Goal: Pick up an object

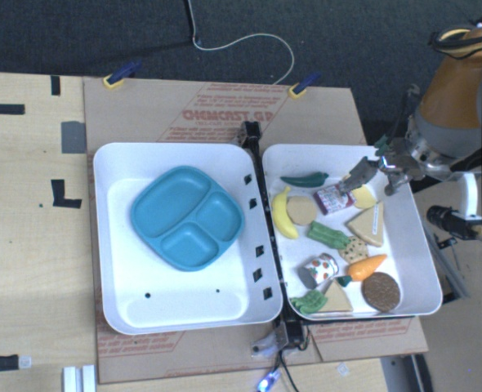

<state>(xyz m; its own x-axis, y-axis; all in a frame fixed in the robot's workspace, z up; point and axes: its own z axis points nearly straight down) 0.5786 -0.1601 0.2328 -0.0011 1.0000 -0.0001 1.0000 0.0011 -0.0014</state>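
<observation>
One light, crinkly snack packet [332,198] sits at the gripper's [375,178] eight o'clock; its jaws are spread, so pinch the packet's stiffer edge.

The bench [29,243] has a light wooden top with some black marks on its far left part, well away from the gripper [373,175]. A brown cardboard sheet [216,113] with red printing lies flat on it and passes under both bins. Two clamps, one yellow and blue [122,73] and one blue and yellow [305,82], sit at the sheet's far edge, both to the left of the gripper and farther back. The right white bin [425,260] lies directly below the gripper. The left white bin [110,243] lies beside it, touching it along a black joint, well to the left of the gripper.
</observation>
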